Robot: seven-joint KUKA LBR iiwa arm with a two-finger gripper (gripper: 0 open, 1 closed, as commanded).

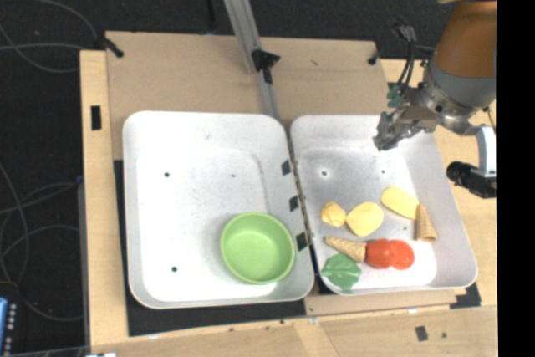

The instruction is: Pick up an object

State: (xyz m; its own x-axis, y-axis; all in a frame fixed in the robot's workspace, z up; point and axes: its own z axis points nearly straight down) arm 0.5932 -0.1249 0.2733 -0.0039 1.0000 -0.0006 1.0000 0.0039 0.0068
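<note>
Camera view, from above the bench: you have two white bins side by side. The left bin (167,155) holds a green bowl (257,247), upright, near its front right corner.

The right bin (351,146) carries all the small items, gathered along its front half. A small yellow piece (333,215) lies beside a larger pale yellow piece (364,219); the two look to be touching or very nearly so. A third yellow piece (400,201) sits further right, and a tan cone (425,223) lies just beside it, near the bin's right wall. In front of these, a second cone (346,247) lies on its side, its wide end close to a red tomato (389,254). A green item (341,271) rests at the front rim, just below that cone.

The arm (464,46) enters from the right. Your gripper (386,136) hangs over the back right part of the right bin, well apart from every item. Nothing shows between its fingers. Whether they are spread or closed, you cannot tell from this angle.
</note>
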